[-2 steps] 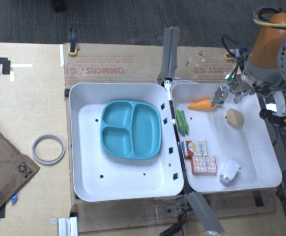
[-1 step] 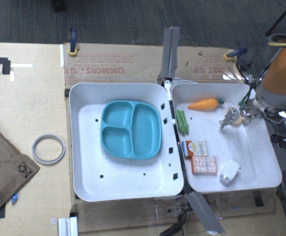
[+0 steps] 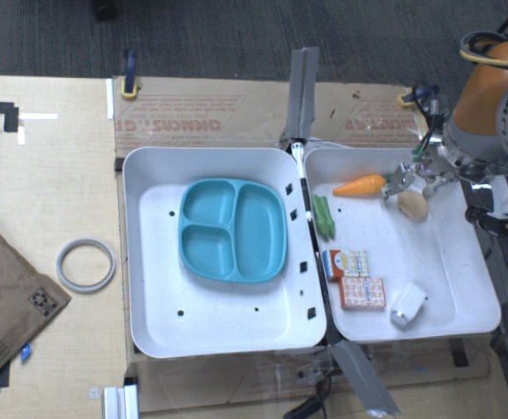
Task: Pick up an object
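A tan, rounded object (image 3: 413,204), potato-like in shape, is seen in the upper right part of the right bin (image 3: 463,308), and it is the item lying nearest the gripper (image 3: 404,184). The gripper is placed just above and to the left of it in the frame, with its metal tip touching or almost touching the object's upper edge; which of the two cannot be told. Whether the gripper is wide, narrow or closed on anything cannot be told from this view, and nothing is clearly seen held by it. An orange carrot (image 3: 360,185) lies just to the left of the gripper, its thick end pointing toward it. Further left, along the bin's left wall, a green vegetable (image 3: 324,216) is laid lengthwise. Toward the lower middle of the same bin, two small printed boxes (image 3: 353,278) are set touching one another, and a small white object (image 3: 407,305) rests near the lower right corner. The arm (image 3: 488,94), grey with an orange section, enters at the upper right of the frame. In the left bin (image 3: 145,260), a teal divided plate (image 3: 234,230) with three compartments is set at the centre. On the bench at the far left, a roll of tape (image 3: 85,264) lies beside a brown cardboard piece (image 3: 5,304).
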Available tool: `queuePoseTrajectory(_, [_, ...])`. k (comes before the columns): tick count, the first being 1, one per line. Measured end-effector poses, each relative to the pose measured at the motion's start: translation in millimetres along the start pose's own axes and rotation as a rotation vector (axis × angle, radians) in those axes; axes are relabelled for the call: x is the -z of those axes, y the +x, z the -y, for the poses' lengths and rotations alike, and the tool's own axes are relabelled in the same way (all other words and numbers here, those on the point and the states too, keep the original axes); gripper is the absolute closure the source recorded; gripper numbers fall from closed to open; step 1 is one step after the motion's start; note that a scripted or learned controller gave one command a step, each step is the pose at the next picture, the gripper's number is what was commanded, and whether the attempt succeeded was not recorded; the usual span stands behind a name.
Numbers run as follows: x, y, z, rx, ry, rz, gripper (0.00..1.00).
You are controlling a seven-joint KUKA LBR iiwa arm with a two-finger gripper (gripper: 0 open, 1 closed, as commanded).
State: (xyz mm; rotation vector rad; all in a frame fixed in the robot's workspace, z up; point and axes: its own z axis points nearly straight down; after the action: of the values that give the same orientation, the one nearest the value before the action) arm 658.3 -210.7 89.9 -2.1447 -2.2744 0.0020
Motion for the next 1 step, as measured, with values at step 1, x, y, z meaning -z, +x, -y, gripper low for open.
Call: queuePoseTrajectory(1, [11.1,-4.4,-1.5,0.000,-0.012,0.012,1.00])
